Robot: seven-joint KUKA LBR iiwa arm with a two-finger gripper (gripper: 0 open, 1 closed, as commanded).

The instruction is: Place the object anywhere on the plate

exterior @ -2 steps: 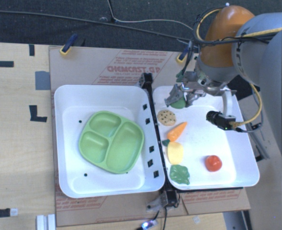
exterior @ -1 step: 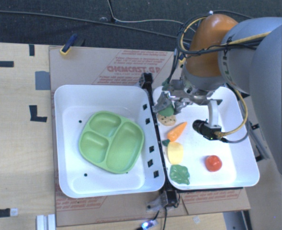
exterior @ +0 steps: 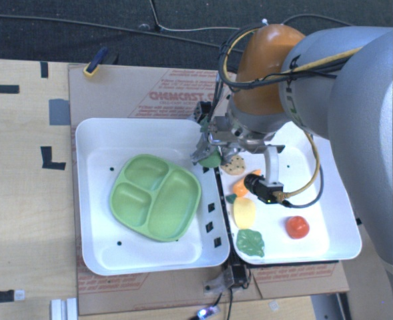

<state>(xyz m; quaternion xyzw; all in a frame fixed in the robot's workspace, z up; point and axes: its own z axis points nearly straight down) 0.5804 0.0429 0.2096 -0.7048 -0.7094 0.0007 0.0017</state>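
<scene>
Camera view: gripper (exterior: 213, 153) sits over the divider between bins, pinching a small green object (exterior: 211, 160), so it's lifted clear for transfer. Green plate (exterior: 156, 197) lies in the left bin (exterior: 93, 179), just left of it, near.

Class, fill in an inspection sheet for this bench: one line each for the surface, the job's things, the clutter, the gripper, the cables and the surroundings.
Surface: two white bins side by side, left bin and right bin, on cardboard over a wooden bench.
Job's things: green divided plate in the left bin, nothing on it; in the right bin a yellow piece, green piece, red piece, orange piece and round biscuit-like piece.
Clutter: nothing seen.
Gripper: gripper above the divide between the bins; contents unclear.
Cables: black cable on the dark floor; cables looped along the arm.
Surroundings: black tape marks on the bench.
</scene>
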